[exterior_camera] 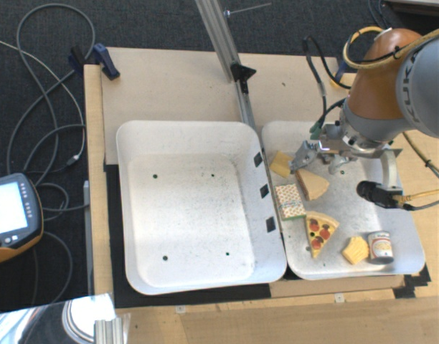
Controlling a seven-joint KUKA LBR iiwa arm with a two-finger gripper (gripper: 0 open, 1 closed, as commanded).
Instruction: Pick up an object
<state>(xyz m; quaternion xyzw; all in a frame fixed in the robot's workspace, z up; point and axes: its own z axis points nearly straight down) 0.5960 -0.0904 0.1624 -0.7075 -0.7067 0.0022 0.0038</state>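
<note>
Nearest, in the right bin, lie a can, cheese cube and pizza slice. Farther back sit a patterned card and 2 wedges. Above the right wedge hovers the gripper; its fingers' state cannot be told.

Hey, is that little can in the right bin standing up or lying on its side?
Lying on its side. The small can shows its label wrapped along its length, near the right bin's front corner beside a yellow cheese piece.
</note>
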